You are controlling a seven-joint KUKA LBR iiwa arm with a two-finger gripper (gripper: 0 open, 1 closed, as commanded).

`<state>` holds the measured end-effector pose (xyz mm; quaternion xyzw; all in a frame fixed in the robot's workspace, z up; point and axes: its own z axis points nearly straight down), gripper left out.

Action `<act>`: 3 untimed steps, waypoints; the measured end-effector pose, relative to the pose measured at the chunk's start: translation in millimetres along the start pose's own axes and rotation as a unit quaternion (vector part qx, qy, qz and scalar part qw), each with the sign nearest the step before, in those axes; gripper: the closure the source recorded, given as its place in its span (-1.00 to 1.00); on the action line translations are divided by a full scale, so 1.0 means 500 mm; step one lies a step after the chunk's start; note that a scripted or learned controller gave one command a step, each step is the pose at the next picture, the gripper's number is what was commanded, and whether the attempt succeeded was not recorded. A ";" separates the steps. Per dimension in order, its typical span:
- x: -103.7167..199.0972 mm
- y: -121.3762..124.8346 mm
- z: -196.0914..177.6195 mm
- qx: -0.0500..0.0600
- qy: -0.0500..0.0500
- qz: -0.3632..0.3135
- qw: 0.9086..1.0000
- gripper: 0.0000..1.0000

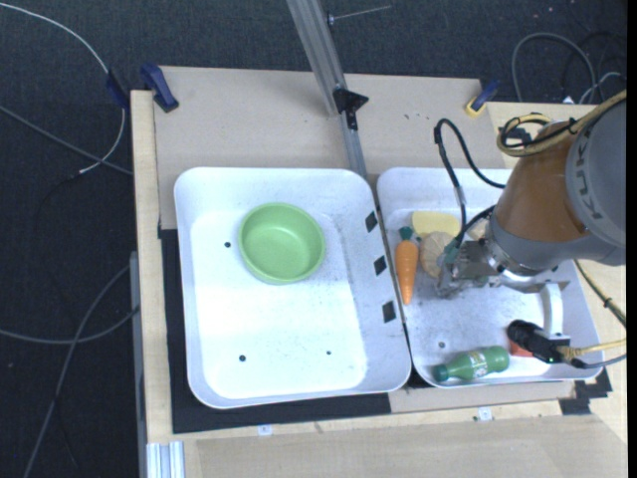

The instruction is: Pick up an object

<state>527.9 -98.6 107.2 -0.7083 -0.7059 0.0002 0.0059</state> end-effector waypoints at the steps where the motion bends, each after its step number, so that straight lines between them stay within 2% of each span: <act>1: -0.012 -0.008 -0.097 -0.007 -0.004 0.000 1.000 1.00; 3: 0.008 -0.026 -0.329 -0.008 -0.003 -0.003 1.000 1.00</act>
